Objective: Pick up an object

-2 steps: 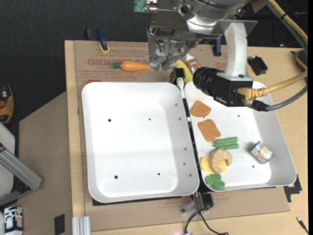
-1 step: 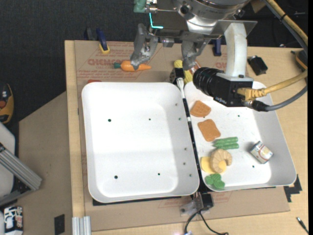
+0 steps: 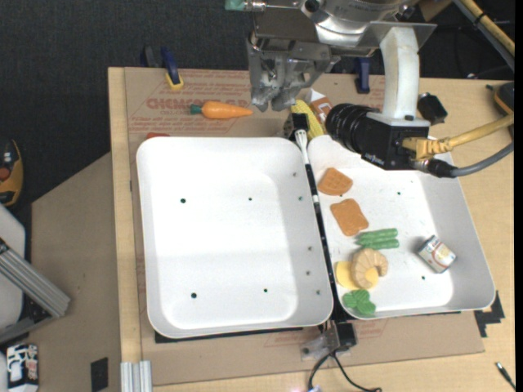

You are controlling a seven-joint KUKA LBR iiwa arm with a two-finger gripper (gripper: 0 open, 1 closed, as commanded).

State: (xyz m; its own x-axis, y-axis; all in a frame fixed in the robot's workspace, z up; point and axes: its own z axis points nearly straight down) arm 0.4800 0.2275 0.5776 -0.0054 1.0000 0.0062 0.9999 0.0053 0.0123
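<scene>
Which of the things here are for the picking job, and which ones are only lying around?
For the job:
- gripper
- right bin, holding two toast pieces, green beans, croissant, small can, green leaf
- left bin

Just lying about:
- carrot, outside the bins
- blue clamp
- black cables
</scene>
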